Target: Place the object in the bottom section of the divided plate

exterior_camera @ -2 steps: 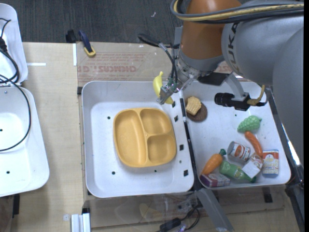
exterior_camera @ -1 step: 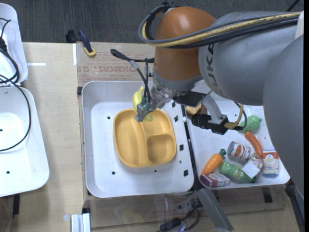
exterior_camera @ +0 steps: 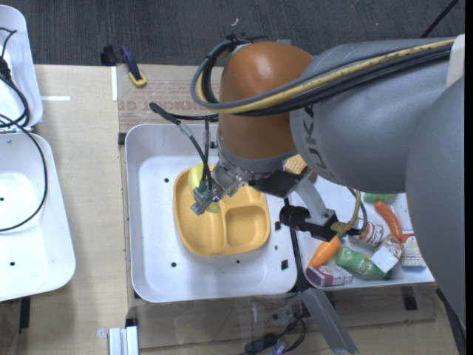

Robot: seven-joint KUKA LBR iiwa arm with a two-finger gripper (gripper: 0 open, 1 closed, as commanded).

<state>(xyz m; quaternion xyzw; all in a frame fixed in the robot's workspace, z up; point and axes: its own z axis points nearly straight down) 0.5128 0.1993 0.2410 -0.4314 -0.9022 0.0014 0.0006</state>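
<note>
A yellow divided plate (exterior_camera: 222, 231) lies in the middle of the left white bin (exterior_camera: 151, 228). My gripper (exterior_camera: 203, 196) hangs over the plate's upper left part, under the orange wrist band (exterior_camera: 255, 95). A small yellow-green object (exterior_camera: 197, 176) shows right at the gripper, at the plate's upper left edge. Whether it is held or just lying in the plate I cannot tell. The arm hides the plate's upper right corner.
The right bin (exterior_camera: 355, 281) holds several toy foods, among them a carrot (exterior_camera: 324, 251), a green packet (exterior_camera: 360, 263) and a purple box (exterior_camera: 329, 275). A white tray with a black cable (exterior_camera: 22, 220) sits at the far left. A blue clamp (exterior_camera: 131, 66) lies on the bench behind.
</note>
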